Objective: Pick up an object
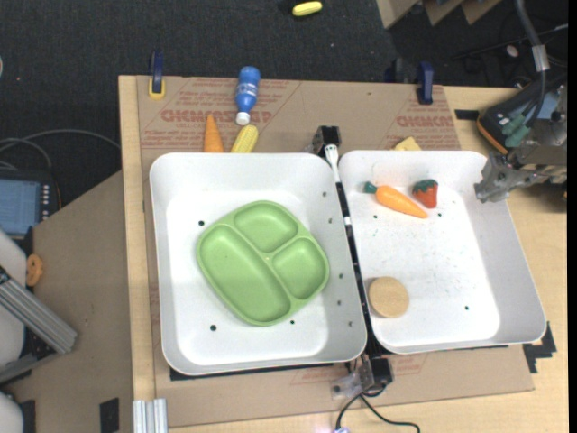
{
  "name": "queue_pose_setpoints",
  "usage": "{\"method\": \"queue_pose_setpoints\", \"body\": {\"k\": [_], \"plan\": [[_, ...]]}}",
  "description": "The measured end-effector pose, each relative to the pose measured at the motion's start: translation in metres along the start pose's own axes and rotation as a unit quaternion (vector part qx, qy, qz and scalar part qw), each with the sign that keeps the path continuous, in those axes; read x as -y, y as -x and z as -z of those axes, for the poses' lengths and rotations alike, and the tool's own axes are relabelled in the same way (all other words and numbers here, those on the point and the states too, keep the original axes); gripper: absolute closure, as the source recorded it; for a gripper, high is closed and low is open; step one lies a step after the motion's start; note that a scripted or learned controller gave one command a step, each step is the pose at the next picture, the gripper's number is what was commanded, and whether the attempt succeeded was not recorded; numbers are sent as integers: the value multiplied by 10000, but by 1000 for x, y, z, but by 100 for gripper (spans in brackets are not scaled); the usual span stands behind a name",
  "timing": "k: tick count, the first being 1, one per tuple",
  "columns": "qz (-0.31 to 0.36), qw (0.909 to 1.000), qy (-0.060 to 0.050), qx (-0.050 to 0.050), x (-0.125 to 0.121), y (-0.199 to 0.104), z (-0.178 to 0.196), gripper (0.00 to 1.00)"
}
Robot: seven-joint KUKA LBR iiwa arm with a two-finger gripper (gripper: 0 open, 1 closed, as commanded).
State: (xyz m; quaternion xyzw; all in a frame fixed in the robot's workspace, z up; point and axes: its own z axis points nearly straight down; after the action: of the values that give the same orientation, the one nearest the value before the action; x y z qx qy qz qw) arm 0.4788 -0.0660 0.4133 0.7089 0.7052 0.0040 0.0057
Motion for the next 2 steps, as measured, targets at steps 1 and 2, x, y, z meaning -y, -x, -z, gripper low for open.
{"method": "queue_pose_setpoints", "body": {"k": [1,2], "plan": [[28,10000,-63,-8,-1,-4,-7,0],[47,9999,-107,-18,-43,-38,-74,0]]}}
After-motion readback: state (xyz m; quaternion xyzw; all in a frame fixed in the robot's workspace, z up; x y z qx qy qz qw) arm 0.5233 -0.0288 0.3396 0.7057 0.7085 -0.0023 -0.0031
